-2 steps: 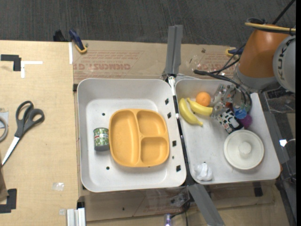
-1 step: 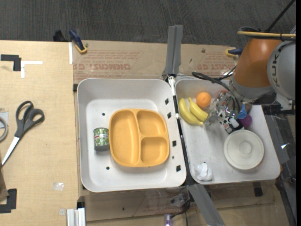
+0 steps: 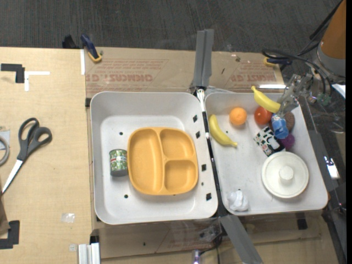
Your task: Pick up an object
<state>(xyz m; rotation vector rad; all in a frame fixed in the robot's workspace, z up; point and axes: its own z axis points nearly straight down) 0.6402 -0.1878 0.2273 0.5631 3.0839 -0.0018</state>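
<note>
The right bin (image 3: 308, 202) holds two bananas (image 3: 265, 99) (image 3: 221, 132), an orange (image 3: 237, 116), a red tomato (image 3: 262, 115), a blue object (image 3: 279, 127), a purple piece (image 3: 288, 142), a black-and-white patterned item (image 3: 268, 140), a white lidded bowl (image 3: 284, 174) and a crumpled white wad (image 3: 237, 201). My gripper (image 3: 288, 102) hangs at the bin's upper right, over the cluster between the tomato and the blue object. Its fingers look open, with nothing between them. The arm comes in from the right edge.
The left bin (image 3: 102, 191) carries a yellow divided plate (image 3: 163, 160) and a small green can (image 3: 118, 161). Scissors (image 3: 27, 142) lie on the wooden bench at the left. Cables (image 3: 308, 65) run behind the right bin near the arm.
</note>
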